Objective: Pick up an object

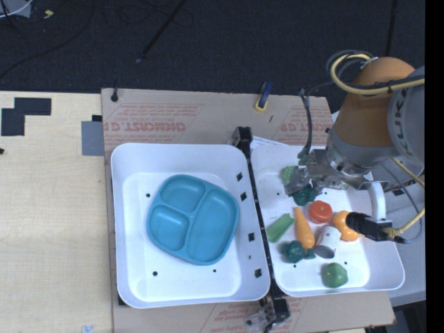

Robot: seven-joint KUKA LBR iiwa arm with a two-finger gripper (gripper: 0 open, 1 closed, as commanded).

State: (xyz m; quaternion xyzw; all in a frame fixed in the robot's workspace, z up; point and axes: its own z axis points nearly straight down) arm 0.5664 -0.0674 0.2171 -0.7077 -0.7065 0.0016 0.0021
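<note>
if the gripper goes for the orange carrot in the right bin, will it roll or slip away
The carrot looks like smooth, tapered plastic, so it would probably slip from a pinch near its tip. Its round body may roll, though the neighbouring red tomato and dark green piece would likely block it.

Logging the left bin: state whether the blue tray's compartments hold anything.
Empty: the blue tray shows bare blue in all three compartments, lying flat in the left bin.

Pincer (pixel 300 184) low over toy food in right bin (pixel 378 272); blue plate (pixel 193 218) in left bin (pixel 132 255).
</note>
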